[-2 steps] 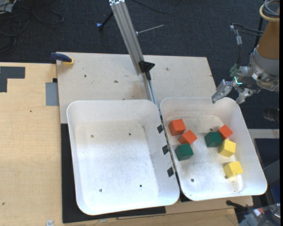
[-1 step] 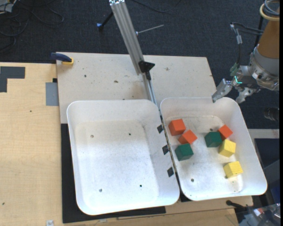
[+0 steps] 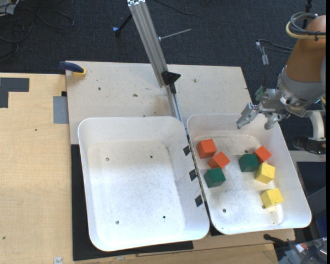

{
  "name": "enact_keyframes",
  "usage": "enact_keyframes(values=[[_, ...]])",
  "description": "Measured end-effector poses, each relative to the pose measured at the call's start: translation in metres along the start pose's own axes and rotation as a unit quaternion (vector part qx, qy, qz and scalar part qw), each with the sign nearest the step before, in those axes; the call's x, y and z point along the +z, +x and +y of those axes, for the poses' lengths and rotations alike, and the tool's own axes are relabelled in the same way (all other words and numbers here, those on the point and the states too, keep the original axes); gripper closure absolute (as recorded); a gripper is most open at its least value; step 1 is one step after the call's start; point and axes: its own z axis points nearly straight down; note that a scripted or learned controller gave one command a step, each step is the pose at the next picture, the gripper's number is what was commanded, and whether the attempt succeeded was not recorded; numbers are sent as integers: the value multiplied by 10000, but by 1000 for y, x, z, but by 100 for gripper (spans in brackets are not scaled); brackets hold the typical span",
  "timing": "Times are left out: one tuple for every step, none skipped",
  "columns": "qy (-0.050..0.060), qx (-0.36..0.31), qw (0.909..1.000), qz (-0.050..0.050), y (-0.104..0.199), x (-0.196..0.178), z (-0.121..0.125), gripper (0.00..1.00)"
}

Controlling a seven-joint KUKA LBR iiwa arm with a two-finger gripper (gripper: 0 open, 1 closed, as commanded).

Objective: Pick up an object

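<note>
Two shallow white bins sit side by side on the bench. At the far left edge of the bench's pale board lies a small blue and yellow clamp. The left bin has only dark specks on its floor. A long metal rail slants down from the upper middle toward the seam between the bins, with a black bracket clamped near its lower end.

The right bin holds seven blocks. Farthest left among them is an orange block, with a second orange block just beside it, lower and to the right, and a green block close below that pair. Further right, another green block touches or nearly touches a third orange block at its upper right. A yellow block lies just below those two, and a second yellow block sits apart, nearer the front of the bin.

The hand hangs over the back right part of this bin, above and clear of the blocks. Its two fingers are spread wide with nothing between them. Behind it the arm rises toward the right edge, grey at the wrist with the orange band above.
</note>
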Motion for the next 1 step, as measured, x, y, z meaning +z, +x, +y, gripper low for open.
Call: enact_keyframes(values=[[13,16,10000,2,1,65,0,0]])
